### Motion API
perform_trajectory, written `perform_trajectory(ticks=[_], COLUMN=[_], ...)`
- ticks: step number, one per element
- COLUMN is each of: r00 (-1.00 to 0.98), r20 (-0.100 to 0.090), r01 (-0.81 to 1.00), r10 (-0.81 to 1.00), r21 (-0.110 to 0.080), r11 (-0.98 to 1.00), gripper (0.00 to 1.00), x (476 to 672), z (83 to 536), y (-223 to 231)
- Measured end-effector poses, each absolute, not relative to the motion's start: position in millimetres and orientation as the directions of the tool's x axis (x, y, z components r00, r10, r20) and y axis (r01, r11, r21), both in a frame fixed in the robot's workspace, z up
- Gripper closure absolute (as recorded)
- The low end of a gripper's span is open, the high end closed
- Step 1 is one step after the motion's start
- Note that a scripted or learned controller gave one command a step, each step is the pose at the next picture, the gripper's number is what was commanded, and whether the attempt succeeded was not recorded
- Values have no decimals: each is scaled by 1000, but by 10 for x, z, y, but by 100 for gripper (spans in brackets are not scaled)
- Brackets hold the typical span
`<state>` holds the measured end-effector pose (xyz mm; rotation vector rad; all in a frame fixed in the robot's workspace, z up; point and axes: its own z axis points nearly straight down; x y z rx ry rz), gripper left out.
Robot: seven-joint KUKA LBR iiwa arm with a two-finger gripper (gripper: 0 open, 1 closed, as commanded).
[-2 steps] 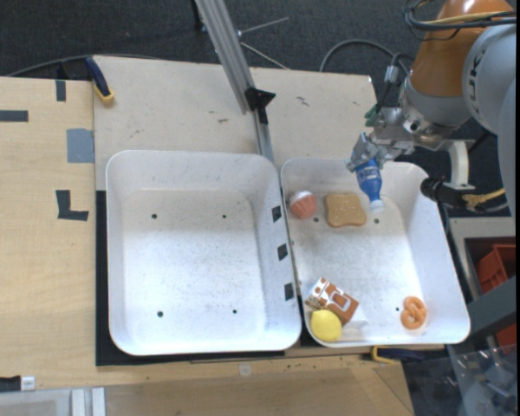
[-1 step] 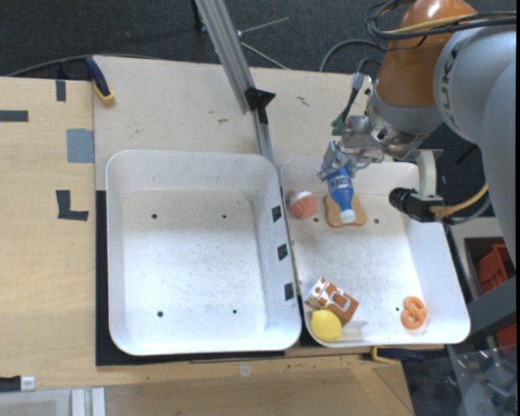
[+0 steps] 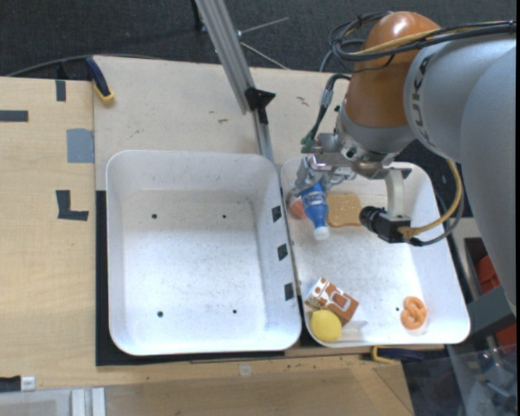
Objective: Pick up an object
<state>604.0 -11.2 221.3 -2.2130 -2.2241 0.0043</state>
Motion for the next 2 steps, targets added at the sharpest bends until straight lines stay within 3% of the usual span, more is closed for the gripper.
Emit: perform_trajectory(ticks=[2], r00=[-8], r20=[2], r01=[1000], r10=[1000], r21=[-3], r11=[8], gripper=[100], x=[5590], z=[2297], y=[864])
